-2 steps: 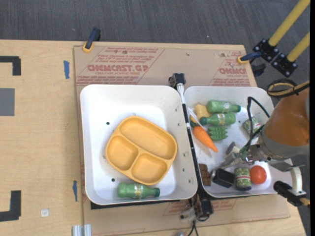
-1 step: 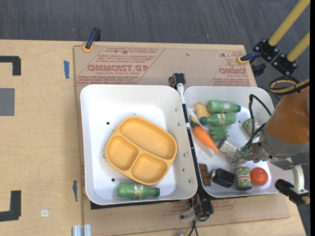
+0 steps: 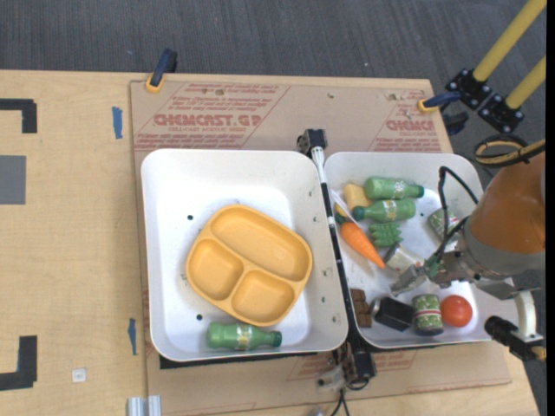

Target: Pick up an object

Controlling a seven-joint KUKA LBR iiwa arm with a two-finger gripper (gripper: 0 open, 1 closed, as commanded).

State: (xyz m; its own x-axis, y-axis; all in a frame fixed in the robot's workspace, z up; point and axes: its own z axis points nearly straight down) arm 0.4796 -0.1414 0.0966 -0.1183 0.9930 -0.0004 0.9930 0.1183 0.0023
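Near edge first. Left bin [image 3: 165, 232]: green bottle [image 3: 244, 337] lying on its side at the near wall, just below a yellow 3-compartment tray [image 3: 250, 263]. Tray sits tilted mid-bin, nothing in any compartment.

Right bin [image 3: 464, 170], near wall: small brown block [image 3: 362, 307] at the near-left corner, black block [image 3: 393, 314] beside it, then a small green can w/ label [image 3: 426, 313] touching or just beside a red tomato [image 3: 456, 311] on its right.

Mid-bin: gripper [image 3: 414, 277] is low over the bin, just above the black block and can, fingers pointing left toward a white-grey piece [image 3: 400, 256]. Jaws look slightly apart, nothing seen between them. Arm's orange band [image 3: 519, 208] covers the bin's right side.

Orange carrot [image 3: 361, 242] lies diagonal, left of the gripper, apart from it. Green veg piece [image 3: 386, 231] just right of the carrot's top end.

Far part: 2 green bottles on their sides, one [image 3: 385, 210] below the other [image 3: 392, 187], w/ a yellow item [image 3: 354, 198] at their left. Another green-label item [image 3: 440, 223] partly hidden by the cable/arm, can't tell what.
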